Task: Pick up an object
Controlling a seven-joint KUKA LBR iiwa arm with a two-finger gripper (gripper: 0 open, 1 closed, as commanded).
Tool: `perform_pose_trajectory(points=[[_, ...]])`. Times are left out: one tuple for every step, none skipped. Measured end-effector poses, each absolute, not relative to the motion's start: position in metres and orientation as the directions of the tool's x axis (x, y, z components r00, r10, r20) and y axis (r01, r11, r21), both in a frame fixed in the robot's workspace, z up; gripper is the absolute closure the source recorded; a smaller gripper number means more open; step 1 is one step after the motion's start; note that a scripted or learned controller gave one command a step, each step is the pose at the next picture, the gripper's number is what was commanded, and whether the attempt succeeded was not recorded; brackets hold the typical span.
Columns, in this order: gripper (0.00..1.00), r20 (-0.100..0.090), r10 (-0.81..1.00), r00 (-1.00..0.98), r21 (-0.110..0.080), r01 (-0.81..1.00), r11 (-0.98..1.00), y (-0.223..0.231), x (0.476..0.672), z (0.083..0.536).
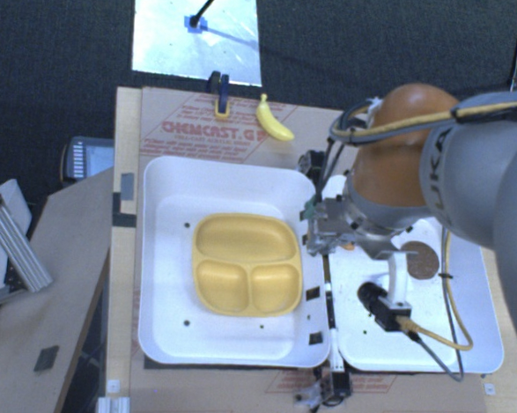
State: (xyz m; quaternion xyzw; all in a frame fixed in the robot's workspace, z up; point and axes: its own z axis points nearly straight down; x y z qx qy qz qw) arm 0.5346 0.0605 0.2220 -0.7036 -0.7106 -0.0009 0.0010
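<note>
1. Camera view, containers first: two white bins sit side by side in the middle of the frame. The left bin (162, 265) has a yellow plate (241, 262) lying flat in the middle of it, nothing else in there that I can see.
2. The right bin (473, 324) is mostly covered by the arm (482, 173) coming in from the right. A brown disc (421, 261) lies in it near the centre, partly hidden under the arm.
3. The plate is a rounded rectangle, pale yellow and glossy, split into three compartments: one wide one along the top and two smaller ones below it. It sits a bit skewed to the bin walls, right side up.
4. The gripper (320, 236) hangs over the seam between the two bins, just beside the plate's right edge. Honestly can't tell whether it's open or closed from this angle, and I can't see it holding anything.
5. Outside the bins: a banana (273, 121) lies on the brown board (193, 133) above the left bin, with a yellow and black clamp (220, 97) just left of it. A shiny sheet (200, 29) is in the upper left of the frame.
</note>
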Motion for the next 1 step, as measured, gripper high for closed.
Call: perform_pose_trajectory(points=[[1.00, 0.003, 1.000, -0.010, 0.000, 1.000, 0.010, 0.1080, 0.5110, 0.2334]])
